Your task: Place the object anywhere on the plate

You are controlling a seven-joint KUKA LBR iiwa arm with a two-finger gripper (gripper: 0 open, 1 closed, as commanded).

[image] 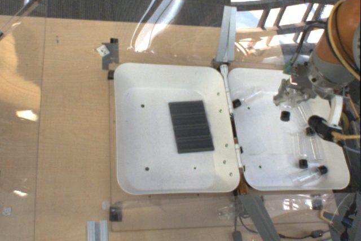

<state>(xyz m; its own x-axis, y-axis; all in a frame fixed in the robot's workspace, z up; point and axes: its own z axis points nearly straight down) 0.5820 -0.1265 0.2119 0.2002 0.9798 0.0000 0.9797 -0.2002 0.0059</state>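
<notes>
Dark grey plate (191, 126) sits mid-left bin (130, 178), while the gripper (290, 93) hovers over the right bin's (338, 180) far edge, grip state unreadable.

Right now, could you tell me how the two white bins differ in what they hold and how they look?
The left bin holds one dark, flat, ribbed plate near its middle; the right bin holds several small clear tubes with black caps, scattered. The arm's tool hangs over the right bin's far edge, while nothing hangs over the left bin. Both are shallow, white, round-cornered and sit side by side.
</notes>
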